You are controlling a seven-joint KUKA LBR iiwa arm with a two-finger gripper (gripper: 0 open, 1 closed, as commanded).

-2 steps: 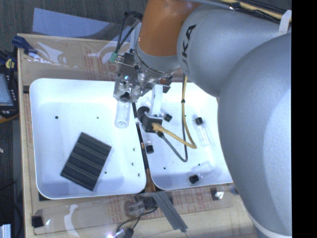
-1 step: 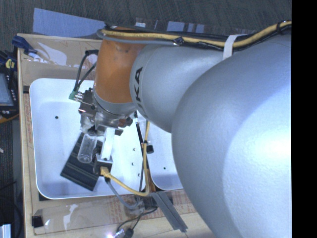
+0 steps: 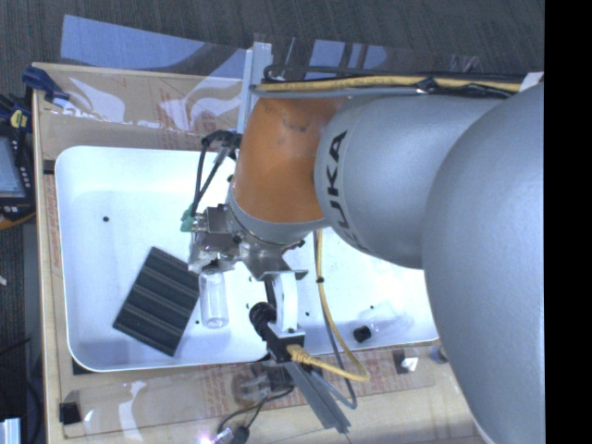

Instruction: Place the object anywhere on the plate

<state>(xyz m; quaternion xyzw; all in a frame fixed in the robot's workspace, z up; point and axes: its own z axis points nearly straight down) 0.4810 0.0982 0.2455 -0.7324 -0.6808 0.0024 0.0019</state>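
Clear vial (image 3: 215, 305) is in the left white bin (image 3: 61, 248), long axis running roughly top to bottom of the frame. It sits just beside the right edge of the plate (image 3: 157, 301), and I can't tell if the two touch or if there's a sliver of gap. No part of the vial reads as on the plate.

Plate is the dark ribbed rectangle, rotated diagonally, in the lower-left part of the same bin, flat on the bin floor.

Hand (image 3: 215, 259) is directly above the vial's upper end from this angle, and the two overlap in view. Can't tell if the hand is spread or pressed together, or if it has the vial at all, because the wrist hardware blocks the contact area.

The arm takes up the whole right side. Its orange band (image 3: 277, 160) is over the middle of the bin, with the grey link (image 3: 444, 183) behind it.

Other items:
- A second small clear bottle with a dark cap (image 3: 377, 327) lies on the bin floor near the lower rim, well apart from the plate.
- A yellow cable (image 3: 326, 363) hangs from the wrist across the bin's lower rim onto the tabletop (image 3: 139, 400).
- A black cable (image 3: 211, 160) loops down to the hand by a green connector (image 3: 188, 218).
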